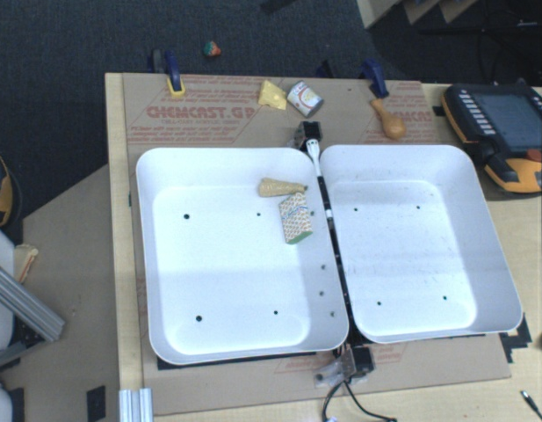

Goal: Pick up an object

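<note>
Overhead slanted view of the surface [121,262], taking the left bin [227,280] as the reference landmark.

Inside the left bin, toward its far right corner, lie two candidate objects for the pick. A tan elongated piece [281,187] lies roughly parallel to the bin's far wall. A small patterned packet [295,216] lies just on the near side of it, with its upper end touching or almost touching the tan piece; contact cannot be settled. Both lie close to the bin's right wall. Several small dark dots mark the bin's floor.

The right bin [411,236] adjoins the left bin's right rim, and a dark strip runs along the seam between them. A black clip [310,133] sits at the far end of that seam, just beyond the left bin's far right corner.

Beyond the left bin's far rim, on a brown printed sheet, lie a yellow wedge [272,96] and, just beside it, a small pale box [305,98]. Farther to the right lies a wooden-handled item [387,120]. Two blue clamps [173,70] [372,76] grip the sheet's far edge. A handheld control pendant [503,126] rests well to the right of the left bin, past the right bin's far corner.

How far the end effector is open, and whether it has hold of anything, cannot be told.
</note>
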`<state>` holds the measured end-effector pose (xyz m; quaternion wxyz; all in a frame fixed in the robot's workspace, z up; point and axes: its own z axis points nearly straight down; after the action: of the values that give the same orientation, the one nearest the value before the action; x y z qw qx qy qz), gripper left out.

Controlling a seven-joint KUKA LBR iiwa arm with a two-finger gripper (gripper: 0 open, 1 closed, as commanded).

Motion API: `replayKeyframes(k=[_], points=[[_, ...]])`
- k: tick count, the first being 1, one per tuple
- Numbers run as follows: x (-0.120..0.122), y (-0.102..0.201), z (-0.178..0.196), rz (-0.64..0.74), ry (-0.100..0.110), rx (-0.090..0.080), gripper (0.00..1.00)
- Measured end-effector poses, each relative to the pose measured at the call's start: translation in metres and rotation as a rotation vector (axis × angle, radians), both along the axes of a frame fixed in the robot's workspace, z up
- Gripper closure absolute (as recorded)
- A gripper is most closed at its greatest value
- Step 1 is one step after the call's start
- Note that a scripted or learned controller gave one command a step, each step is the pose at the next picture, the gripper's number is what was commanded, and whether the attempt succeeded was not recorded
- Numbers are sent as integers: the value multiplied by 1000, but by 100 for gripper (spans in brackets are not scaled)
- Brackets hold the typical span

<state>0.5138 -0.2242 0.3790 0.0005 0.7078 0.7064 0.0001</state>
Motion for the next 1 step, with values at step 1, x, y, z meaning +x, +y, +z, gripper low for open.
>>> replayKeyframes(k=[1], points=[[-29, 72, -147, 7, 18, 9, 100]])
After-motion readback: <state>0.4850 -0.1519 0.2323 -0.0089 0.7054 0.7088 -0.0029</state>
